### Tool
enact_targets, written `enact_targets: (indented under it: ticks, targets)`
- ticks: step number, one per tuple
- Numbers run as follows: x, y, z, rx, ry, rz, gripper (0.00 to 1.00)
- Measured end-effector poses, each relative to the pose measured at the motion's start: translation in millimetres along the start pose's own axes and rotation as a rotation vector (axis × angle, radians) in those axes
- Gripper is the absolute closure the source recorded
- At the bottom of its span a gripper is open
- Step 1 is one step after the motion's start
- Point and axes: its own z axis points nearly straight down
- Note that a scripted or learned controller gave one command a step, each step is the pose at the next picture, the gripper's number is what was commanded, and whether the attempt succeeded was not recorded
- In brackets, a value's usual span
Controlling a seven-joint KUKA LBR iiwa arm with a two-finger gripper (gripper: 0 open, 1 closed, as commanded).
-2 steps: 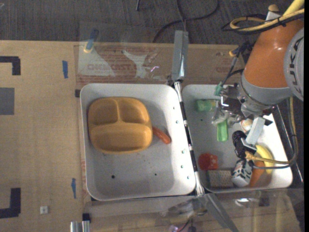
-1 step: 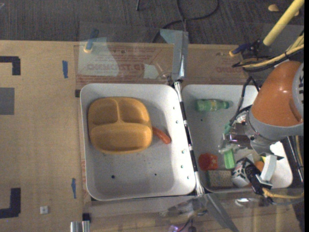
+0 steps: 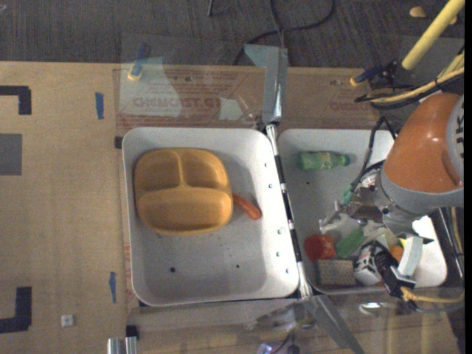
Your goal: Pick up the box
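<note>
Leftmost, the left bin (image 3: pixel 147 271) on the counter (image 3: pixel 59 198) holds an upturned yellow divided plate (image 3: pixel 181 190), with an orange carrot-like piece (image 3: pixel 248 207) touching its right edge. Across the divider, the right bin (image 3: pixel 310 183) has a green bottle (image 3: pixel 323 160) near its far side (lying flat), a red item (image 3: pixel 320 247) and the grey box (image 3: pixel 337 272) at the near wall. The gripper (image 3: pixel 352 211) hangs above this clutter; I cannot tell how its fingers stand.

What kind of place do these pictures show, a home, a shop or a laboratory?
Most likely a robotics laboratory: two white bins on a cardboard-covered bench, loose cables on the floor, and a robot arm.
</note>
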Motion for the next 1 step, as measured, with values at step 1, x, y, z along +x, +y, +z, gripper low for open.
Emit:
enact_targets:
  ticks: [1]
  targets:
    - [-24.9,7.3,89.9,-0.016,-0.001,-0.040,0.00]
